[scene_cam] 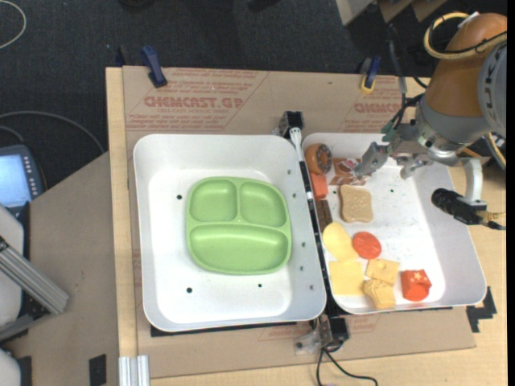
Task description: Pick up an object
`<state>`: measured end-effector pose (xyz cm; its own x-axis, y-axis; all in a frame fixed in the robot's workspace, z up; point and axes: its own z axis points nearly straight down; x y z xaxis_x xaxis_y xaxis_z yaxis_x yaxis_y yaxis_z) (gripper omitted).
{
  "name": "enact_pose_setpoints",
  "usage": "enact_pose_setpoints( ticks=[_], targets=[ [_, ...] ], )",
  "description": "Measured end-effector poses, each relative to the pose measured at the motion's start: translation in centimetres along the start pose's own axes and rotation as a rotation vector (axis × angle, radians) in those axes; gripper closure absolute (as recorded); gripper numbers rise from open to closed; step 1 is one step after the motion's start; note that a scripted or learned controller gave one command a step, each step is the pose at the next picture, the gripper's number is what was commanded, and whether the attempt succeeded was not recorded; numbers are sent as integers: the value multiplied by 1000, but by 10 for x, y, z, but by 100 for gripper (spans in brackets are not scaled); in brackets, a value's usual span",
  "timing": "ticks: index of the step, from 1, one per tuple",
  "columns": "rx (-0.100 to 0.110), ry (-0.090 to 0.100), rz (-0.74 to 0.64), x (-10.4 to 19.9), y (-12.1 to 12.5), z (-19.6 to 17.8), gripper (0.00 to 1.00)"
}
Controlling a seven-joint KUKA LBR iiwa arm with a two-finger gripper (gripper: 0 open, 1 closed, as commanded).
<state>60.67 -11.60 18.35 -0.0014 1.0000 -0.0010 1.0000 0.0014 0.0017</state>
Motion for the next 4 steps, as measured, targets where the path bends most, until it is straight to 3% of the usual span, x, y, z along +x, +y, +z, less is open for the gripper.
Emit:
enact_pose_setpoints(
  ticks=[1, 2, 3, 4],
  targets=[
    [8, 5, 5, -8, -49, 103, 0],
    [35, -4, -6, 17, 41, 97, 0],
    [0, 2, 6, 4, -29, 96, 0],
    [-2, 2, 5, 21, -104, 96, 0]
  ],
)
